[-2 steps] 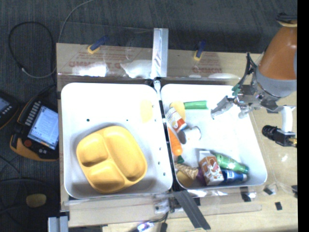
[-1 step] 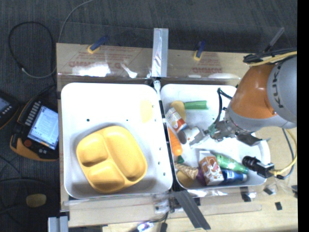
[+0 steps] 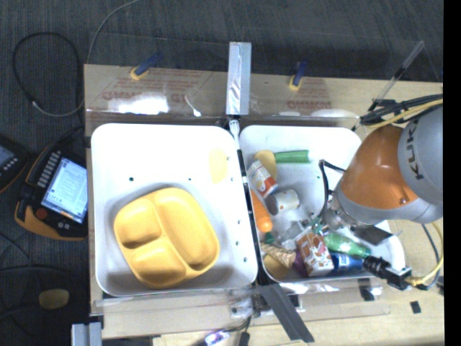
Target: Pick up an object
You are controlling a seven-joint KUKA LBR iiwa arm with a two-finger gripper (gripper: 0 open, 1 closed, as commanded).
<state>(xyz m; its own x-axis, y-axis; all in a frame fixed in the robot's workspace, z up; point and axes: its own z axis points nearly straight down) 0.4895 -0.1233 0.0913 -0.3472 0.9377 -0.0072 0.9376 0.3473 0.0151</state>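
The right bin (image 3: 338, 139) holds a heap of small items. Among them are a green stick (image 3: 292, 156), a bottle with a red label (image 3: 262, 177), a white cup (image 3: 287, 200), an orange carrot-like piece (image 3: 261, 216), a brown carton (image 3: 312, 254), a green tube (image 3: 349, 246) and a blue item (image 3: 344, 264). My gripper (image 3: 322, 225) reaches down into this bin from the right, just above the brown carton and next to the green tube. The orange wrist band (image 3: 378, 173) and the grey arm body hide much of the bin's right side.
The left bin (image 3: 130, 146) holds a yellow divided tray (image 3: 166, 236) at its front. A metal divider post (image 3: 239, 78) stands at the back between the bins. Cables (image 3: 400, 107) run along the arm at the right. A handheld pendant (image 3: 61, 193) lies off the bench's left.
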